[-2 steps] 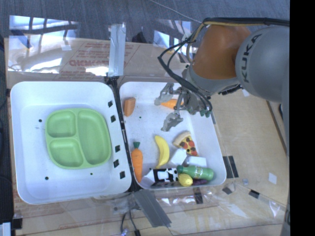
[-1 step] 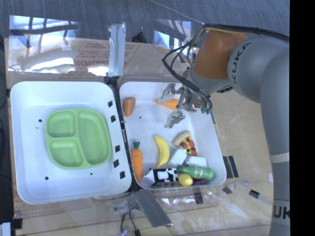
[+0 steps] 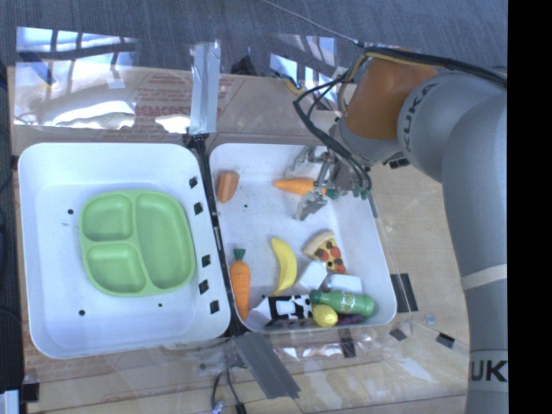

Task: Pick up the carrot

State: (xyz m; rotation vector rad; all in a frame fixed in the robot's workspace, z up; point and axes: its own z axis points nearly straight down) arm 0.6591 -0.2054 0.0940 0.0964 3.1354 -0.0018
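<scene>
Two orange pieces catch the eye in the right bin [image 3: 259,158]: the carrot [image 3: 240,288] with its green top lies along the left wall, low down, just left of the banana [image 3: 285,264]. Up top, the gripper [image 3: 317,190] has its fingers closed around a small orange carrot-like piece [image 3: 293,185]. Nearby sit a pizza slice [image 3: 326,249] and a green bottle [image 3: 347,302]. Over in the left bin [image 3: 43,179], a green divided plate [image 3: 136,241].

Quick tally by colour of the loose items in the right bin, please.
Orange: 3 - long carrot with green top, small carrot by the gripper, stubby orange piece
Yellow: 2 - banana, lemon
Green: 1 - bottle
Mixed: 1 - pizza slice
White: 1 - block
Black-and-white: 1 - patterned item
Total: 9
</scene>
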